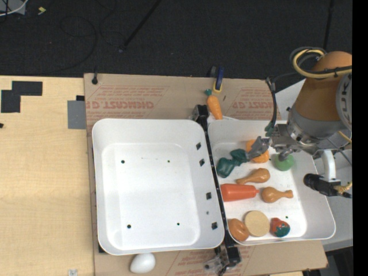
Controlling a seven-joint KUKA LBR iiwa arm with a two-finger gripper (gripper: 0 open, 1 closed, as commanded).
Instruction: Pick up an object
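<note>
While the gripper point(265, 146) hovers low in the right bin point(313, 223), touching an orange toy point(255, 149), its grip cannot be told.

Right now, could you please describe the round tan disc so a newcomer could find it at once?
Look in the right bin, along its near edge. The disc lies there between an orange lump and a red-and-teal piece; it alone is flat, round and pale tan.

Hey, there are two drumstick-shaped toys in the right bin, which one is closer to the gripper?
The upper drumstick, just left of the green ball and below the gripper. The other drumstick lies lower, nearer the bin's front.
</note>
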